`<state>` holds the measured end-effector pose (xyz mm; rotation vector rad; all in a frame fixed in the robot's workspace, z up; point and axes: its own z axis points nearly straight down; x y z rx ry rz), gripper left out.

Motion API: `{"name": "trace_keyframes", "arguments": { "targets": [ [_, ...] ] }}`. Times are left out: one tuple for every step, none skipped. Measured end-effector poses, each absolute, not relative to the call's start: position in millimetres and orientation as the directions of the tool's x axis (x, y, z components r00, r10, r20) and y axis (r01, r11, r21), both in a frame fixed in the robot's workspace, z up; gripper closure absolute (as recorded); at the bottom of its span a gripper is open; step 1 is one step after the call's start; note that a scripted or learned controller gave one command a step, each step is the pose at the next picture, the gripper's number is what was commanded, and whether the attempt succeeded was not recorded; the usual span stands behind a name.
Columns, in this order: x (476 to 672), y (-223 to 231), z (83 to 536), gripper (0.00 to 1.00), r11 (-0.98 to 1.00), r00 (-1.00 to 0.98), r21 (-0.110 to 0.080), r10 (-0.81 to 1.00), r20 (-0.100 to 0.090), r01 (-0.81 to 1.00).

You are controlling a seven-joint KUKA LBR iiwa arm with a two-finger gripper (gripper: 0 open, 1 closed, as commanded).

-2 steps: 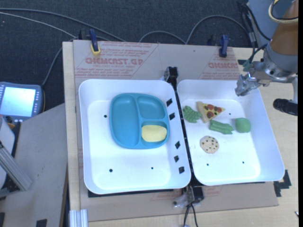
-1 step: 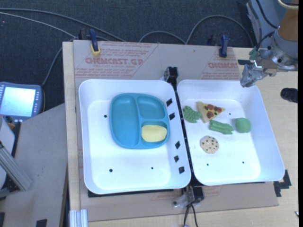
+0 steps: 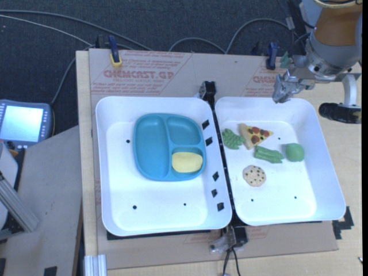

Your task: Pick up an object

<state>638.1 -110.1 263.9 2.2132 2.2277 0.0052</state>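
Hovering over the right bin's (image 3: 322, 125) far rim, the gripper (image 3: 283, 94) held nothing; whether its fingers were apart was unclear; pizza slice (image 3: 255, 134) lay nearby.

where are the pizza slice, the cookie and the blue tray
pizza slice (image 3: 255, 134): camera view, on its topped middle
cookie (image 3: 253, 176): camera view, centre of its face
blue tray (image 3: 153, 145): camera view, floor of its large left compartment

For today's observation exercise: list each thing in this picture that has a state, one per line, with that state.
Tool: above the right bin's far rim, holding nothing visible.
Blue tray: flat in the left bin.
Yellow piece: in the tray's lower right compartment.
Pizza slice: flat in the right bin.
Cookie: lying flat, apart from the others.
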Motion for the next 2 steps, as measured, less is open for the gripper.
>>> {"name": "trace_keyframes", "arguments": {
  "targets": [
    [633.4,-54,254,1.0,0.006,-0.006,-0.003,1.0,0.003,1.0],
    [639.3,-11,251,1.0,0.004,-0.004,0.0,1.0,0.001,1.0]
  ]
}}
